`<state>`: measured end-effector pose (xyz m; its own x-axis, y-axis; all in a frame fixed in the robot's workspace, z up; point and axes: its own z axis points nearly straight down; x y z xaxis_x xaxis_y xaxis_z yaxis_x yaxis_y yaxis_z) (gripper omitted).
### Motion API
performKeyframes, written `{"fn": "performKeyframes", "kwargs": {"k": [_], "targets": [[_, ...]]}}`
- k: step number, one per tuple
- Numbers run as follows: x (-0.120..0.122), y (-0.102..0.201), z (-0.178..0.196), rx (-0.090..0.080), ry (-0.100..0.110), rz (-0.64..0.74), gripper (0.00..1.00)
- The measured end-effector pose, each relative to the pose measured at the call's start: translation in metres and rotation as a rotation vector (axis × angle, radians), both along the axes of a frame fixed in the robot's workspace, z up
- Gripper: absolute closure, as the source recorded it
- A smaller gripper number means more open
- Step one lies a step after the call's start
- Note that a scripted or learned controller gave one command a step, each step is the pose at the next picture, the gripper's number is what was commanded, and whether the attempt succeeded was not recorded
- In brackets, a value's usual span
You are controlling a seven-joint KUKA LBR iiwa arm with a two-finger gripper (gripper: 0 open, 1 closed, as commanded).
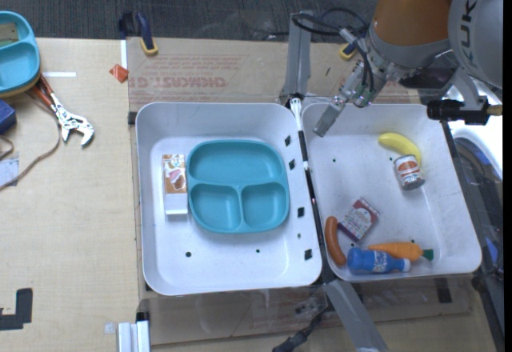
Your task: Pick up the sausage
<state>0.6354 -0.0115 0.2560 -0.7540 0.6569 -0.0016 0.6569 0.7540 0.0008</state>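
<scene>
Where sausage (pixel 334 241) lies (right bin (pixel 460 206) front-left), blue bottle (pixel 378 262) touches; hand (pixel 326 120) state untellable.

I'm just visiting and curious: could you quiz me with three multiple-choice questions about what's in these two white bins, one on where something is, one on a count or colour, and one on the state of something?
1. Where does the sausage lie?
A. On the teal tray
B. In the right bin, near its front left corner
C. On the bench outside the bins

2. How many compartments has the teal tray?
A. Three
B. One
C. Five

3. How does the small can sit?
A. Between the gripper's fingers
B. Stacked on the teal tray
C. On the right bin's floor, just below the banana

Answers: 1 B, it lies against the right bin wall beside the blue bottle. 2 A, one long section above two smaller ones. 3 C, the gripper is well away at the bin's back left.
</scene>
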Motion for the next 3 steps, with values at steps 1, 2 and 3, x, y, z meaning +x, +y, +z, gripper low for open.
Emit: {"fn": "performKeyframes", "kwargs": {"k": [1, 2, 3], "targets": [[0.001, -0.002, 0.008, 0.000, -0.001, -0.005, 1.00], [-0.009, 0.044, -0.066, 0.000, 0.004, -0.005, 1.00], [0.013, 0.048, 0.003, -0.001, 0.001, -0.200, 1.00]]}}
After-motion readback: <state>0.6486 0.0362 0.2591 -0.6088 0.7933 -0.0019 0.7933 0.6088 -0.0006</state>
